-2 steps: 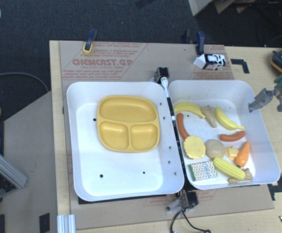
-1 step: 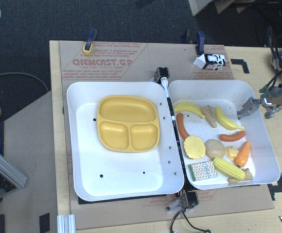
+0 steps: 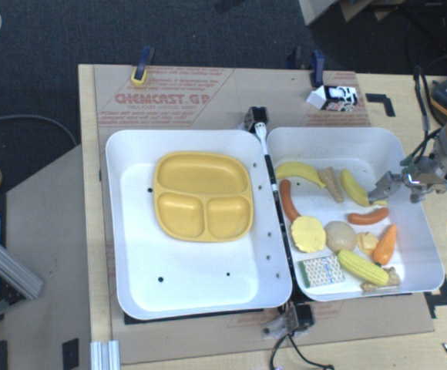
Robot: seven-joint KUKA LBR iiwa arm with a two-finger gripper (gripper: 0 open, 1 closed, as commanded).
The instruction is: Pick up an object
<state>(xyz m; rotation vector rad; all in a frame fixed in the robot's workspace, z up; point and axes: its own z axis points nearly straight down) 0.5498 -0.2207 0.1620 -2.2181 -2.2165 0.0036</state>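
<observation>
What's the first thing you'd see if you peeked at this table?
The big yellow divided plate sitting alone in the left bin grabs you first. Then the right bin, crowded with toy food: a banana, corn cob, carrot and sausages. The robot's claw hovers at that bin's right side.

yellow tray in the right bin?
No, the yellow tray lies in the left bin; the right bin holds the small food items.
</observation>
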